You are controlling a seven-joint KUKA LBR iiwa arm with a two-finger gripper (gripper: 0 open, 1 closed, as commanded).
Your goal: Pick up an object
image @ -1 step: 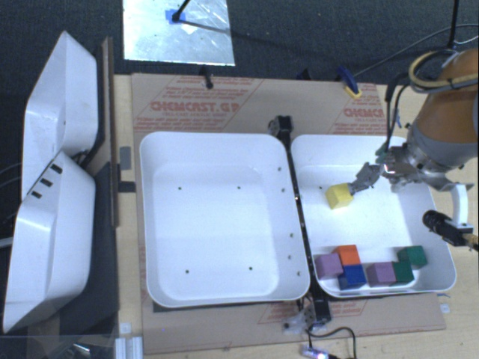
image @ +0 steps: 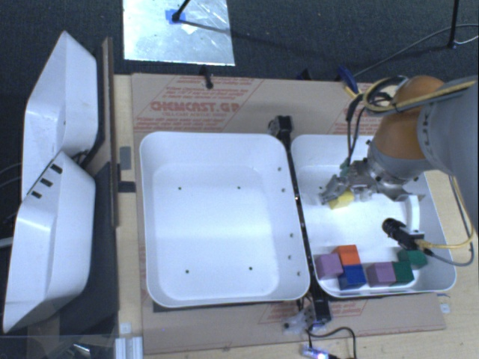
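Your left bin lies open; in the right bin, blocks crowd the near wall, perhaps touching it.

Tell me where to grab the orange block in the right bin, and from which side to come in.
Come straight down on the orange block and pinch its near and far faces. Its far side looks open to bare bin floor, but a purple block sits close on its left and a blue block just in front, so the near finger probably has little room. The gripper is by the yellow block.
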